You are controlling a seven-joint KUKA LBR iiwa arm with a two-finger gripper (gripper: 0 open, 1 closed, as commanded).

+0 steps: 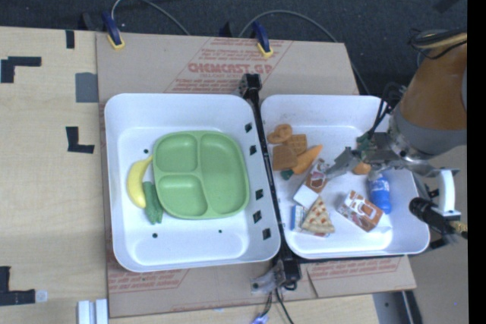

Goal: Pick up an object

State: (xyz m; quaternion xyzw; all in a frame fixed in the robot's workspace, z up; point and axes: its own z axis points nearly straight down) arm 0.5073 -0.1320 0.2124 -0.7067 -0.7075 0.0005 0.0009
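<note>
Viewpoint: one fixed camera above the bench (pixel 45 163), looking down at a slant.
Framing: left bin (pixel 182 254) and right bin (pixel 380 243) both in full.
Arm (pixel 433 99): enters from the right.

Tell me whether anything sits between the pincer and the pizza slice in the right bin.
The pincer hangs over the right bin, up and right of the pizza slice. A small red-and-white packet lies roughly between them. The carton and blue bottle lie off to the right, out of that line.
</note>
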